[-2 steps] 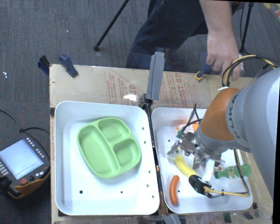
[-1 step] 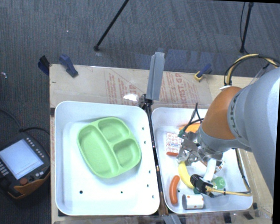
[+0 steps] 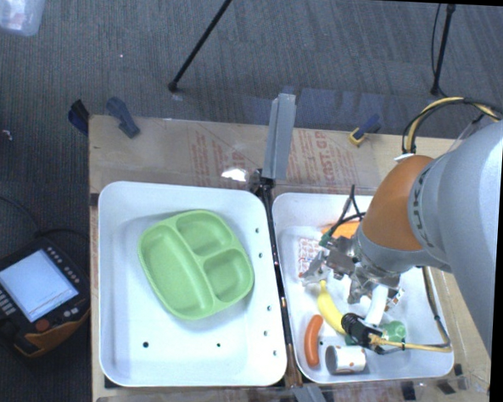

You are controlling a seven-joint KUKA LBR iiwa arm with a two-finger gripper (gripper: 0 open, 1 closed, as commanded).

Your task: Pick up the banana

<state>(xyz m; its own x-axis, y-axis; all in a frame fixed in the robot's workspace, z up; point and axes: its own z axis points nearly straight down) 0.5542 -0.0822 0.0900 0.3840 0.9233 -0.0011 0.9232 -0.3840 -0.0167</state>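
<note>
Banana [image 3: 331, 309]: yellow, slim, gently curved, lying flat on the floor of the right-hand white bin [image 3: 295, 209], in its lower middle part. Runs at a slant from an upper-left end near the bin's centre down towards the lower right, where the far end is hidden under dark hardware. Lies just right of a red-orange sausage-shaped toy [image 3: 312, 340] and above a small grey and white cylinder [image 3: 345, 360].

Wooden bench [image 3: 195, 146] — two white bins side by side: left bin [image 3: 113, 315], right bin [image 3: 306, 209].
</note>
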